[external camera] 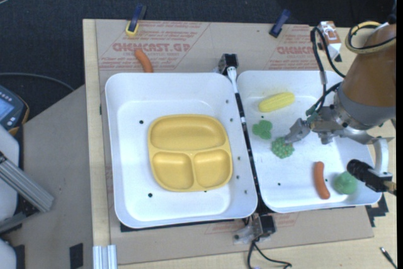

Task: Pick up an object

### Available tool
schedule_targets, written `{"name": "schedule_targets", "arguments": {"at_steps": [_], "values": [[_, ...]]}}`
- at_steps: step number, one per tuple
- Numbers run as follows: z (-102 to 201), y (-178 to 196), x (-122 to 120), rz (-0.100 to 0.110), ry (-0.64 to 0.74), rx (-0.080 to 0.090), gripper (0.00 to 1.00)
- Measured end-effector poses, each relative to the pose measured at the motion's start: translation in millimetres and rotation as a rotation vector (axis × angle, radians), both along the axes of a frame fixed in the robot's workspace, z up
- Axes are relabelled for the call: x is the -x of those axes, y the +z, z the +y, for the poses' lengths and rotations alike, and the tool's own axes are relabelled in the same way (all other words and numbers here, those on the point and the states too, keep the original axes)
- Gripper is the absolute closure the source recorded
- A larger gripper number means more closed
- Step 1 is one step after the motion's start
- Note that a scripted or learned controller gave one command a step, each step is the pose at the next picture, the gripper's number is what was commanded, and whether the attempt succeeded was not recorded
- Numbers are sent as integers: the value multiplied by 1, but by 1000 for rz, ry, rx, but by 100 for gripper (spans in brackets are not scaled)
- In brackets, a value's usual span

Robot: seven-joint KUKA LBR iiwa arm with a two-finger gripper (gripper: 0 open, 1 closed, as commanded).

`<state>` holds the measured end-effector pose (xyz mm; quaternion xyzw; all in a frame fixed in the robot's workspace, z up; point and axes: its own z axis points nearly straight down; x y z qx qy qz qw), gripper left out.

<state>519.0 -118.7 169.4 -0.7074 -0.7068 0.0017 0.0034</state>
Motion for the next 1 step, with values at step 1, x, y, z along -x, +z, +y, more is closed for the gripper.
{"name": "schedule_targets", "arguments": {"at_steps": [1], "values": [[-5,-62,-2,0,0,0,0]]}}
